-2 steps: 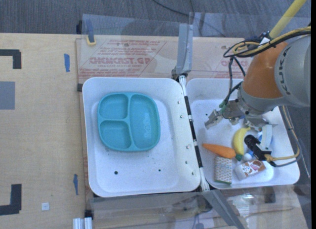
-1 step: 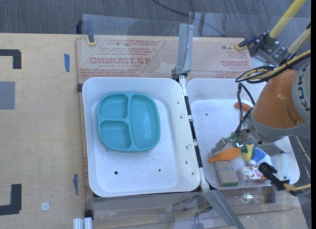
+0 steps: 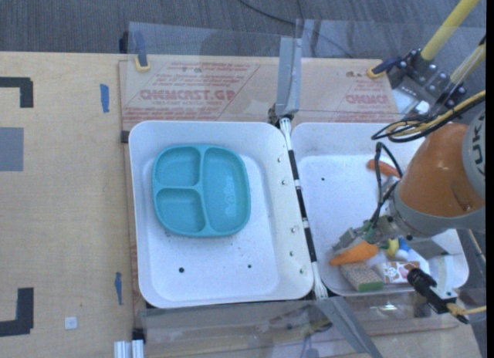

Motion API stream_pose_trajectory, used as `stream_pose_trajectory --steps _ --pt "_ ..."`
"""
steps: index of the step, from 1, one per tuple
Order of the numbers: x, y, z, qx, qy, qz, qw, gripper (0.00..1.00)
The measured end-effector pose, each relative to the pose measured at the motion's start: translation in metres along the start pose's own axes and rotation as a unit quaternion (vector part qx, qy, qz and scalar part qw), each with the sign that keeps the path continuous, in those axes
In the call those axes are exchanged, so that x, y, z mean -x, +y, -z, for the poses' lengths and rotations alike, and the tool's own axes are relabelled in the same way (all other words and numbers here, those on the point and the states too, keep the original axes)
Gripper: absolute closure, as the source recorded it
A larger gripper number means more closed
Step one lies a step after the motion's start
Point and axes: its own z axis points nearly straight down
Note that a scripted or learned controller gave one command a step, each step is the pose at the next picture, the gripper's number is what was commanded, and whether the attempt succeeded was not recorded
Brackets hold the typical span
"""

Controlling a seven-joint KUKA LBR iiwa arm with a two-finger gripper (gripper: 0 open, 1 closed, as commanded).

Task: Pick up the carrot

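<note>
The carrot (image 3: pixel 354 254) lay in the right-hand bin (image 3: pixel 332 171), low on its floor towards the near edge, a short, stubby orange piece tapering to a blunter point at its left end and lying roughly crosswise, slightly tilted up to the right. Its colour was a bright, even orange, a shade yellower than the band on the arm (image 3: pixel 440 179), which reached in from the right and hung over the same bin. The gripper (image 3: pixel 376 233) sat just above and to the right of the carrot, its metal parts close against the vegetable's upper right end; whether it touched the carrot, and how its working end was set, could not be told, since the wrist covered it from above. Just below the carrot lay a tan, speckled block (image 3: pixel 356 275) with a green edge, and beside that a small white packet (image 3: pixel 397 271) with red print. A second small orange object (image 3: pixel 383 167) rested higher up in the same bin, partly hidden by black cables. The left-hand bin (image 3: pixel 154 271) held a teal divided plate (image 3: pixel 201 190) with three compartments.
</note>
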Motion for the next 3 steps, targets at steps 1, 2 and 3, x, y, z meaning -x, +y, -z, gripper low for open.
stream_pose_trajectory --steps 1,2,3 --pt "0.002 0.000 0.011 0.002 -0.001 -0.003 1.0000 1.00" --pt "0.002 0.000 0.010 0.002 -0.001 -0.003 1.0000 0.00" --pt "0.066 -0.018 -0.001 -0.001 0.001 0.049 0.9988 0.00"
